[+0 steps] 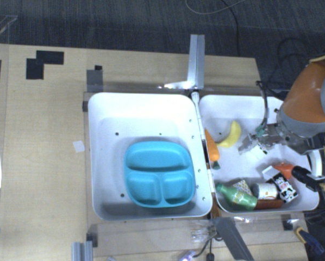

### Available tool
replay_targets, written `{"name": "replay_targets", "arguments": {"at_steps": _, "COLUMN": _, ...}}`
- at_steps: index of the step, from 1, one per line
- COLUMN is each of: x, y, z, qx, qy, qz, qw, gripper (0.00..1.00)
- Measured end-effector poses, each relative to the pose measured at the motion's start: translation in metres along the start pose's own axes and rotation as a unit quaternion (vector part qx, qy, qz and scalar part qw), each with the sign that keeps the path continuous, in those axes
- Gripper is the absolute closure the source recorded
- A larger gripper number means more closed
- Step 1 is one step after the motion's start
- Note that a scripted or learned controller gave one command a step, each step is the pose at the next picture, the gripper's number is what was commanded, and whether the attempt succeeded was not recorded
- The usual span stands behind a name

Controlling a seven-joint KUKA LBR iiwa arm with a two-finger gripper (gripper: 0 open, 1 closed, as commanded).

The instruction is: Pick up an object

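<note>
Nearest to you, at the lower right of the frame, a cluster of things crowds the front wall of the right-hand shallow white bin [230, 109]. A green plastic bottle [236, 196] lies on its side. To its right a white cylindrical cup with a printed label [267, 191] also lies on its side. A small black-and-white patterned box [286, 189] sits at the right end of the row. Just behind the box you can see a small orange-red object [285, 169], too small to make out further.

To the left at the same depth, a blue plastic divided plate [160, 173] lies flat in the left-hand shallow white bin [104, 140], towards its front.

Further back, a long orange carrot-shaped piece [211, 147] lies along the wall between the two bins. Beside it to the right is a yellow curved banana [231, 135], the loose thing closest to the tool. The metal two-finger gripper [250, 143] hangs over the middle of the right-hand bin, just right of the banana and apart from it. You cannot tell from this view whether it is released or clenched, and nothing shows in its grasp.

Behind it, the grey arm with its orange band [309, 94] enters at the right edge. At the far side, an upright metal post [197, 58] stands where the bins meet on the pale wooden bench [37, 162].
</note>
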State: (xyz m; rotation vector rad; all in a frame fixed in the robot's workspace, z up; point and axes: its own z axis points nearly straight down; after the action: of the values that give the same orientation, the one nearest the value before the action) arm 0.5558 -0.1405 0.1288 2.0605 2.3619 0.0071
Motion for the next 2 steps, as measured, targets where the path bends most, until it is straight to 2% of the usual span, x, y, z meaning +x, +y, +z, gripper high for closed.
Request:
{"name": "replay_targets", "arguments": {"at_steps": 1, "x": 0.004, "y": 0.076, "z": 0.022, "qx": -0.017, "qy": -0.007, "qz": 0.021, "qw": 0.9996, "gripper": 0.0}}
{"name": "replay_targets", "arguments": {"at_steps": 2, "x": -0.06, "y": 0.105, "z": 0.038, "qx": -0.003, "qy": -0.001, "qz": 0.022, "qw": 0.9998, "gripper": 0.0}}
